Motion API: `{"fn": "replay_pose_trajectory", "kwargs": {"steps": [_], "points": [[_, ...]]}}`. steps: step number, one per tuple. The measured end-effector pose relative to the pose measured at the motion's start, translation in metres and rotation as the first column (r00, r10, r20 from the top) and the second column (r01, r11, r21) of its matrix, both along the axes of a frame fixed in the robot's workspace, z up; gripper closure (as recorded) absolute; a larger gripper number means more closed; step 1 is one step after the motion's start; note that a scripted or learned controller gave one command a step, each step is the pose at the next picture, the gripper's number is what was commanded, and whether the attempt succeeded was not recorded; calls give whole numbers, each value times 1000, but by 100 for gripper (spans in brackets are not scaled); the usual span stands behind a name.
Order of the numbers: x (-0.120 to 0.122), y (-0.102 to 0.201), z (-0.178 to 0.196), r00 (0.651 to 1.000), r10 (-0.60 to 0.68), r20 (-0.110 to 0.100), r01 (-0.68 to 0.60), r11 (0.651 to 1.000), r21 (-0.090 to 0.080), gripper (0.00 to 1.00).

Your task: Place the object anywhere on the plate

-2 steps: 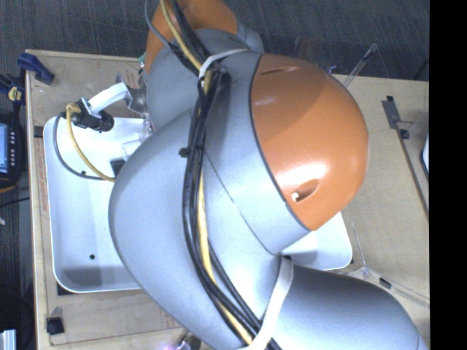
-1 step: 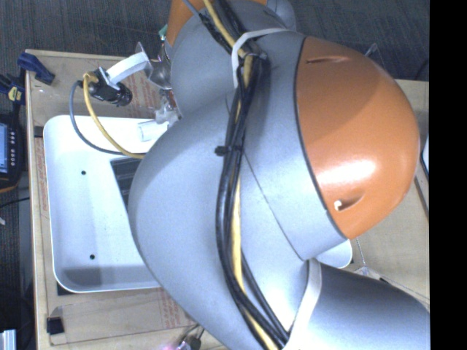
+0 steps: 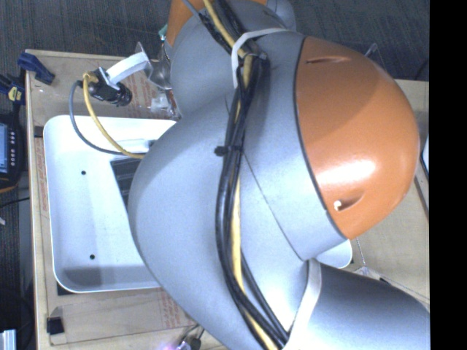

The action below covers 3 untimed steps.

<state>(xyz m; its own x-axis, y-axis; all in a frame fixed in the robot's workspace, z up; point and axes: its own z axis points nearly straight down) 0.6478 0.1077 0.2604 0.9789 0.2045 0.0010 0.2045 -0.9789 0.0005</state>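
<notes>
The grey arm (image 3: 241, 217) with its orange band (image 3: 357, 137) looms nearest the camera and covers most of the desk (image 3: 109, 316). Beyond it lies the left white bin (image 3: 73, 217), its floor bare, with open room along its left wall. The gripper's state, the object and the plate cannot be told; progress cannot be judged. A yellow cable (image 3: 91, 133) loops over the bin's far rim.
</notes>
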Motion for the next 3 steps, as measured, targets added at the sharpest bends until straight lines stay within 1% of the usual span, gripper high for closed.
{"fn": "replay_pose_trajectory", "kwargs": {"steps": [1,2,3], "points": [[-23,-36,182,996,85,1,-85,996,3,0],[-23,-31,189,995,98,-3,-98,995,5,100],[-80,41,57,929,371,-10,-371,929,5,100]]}}
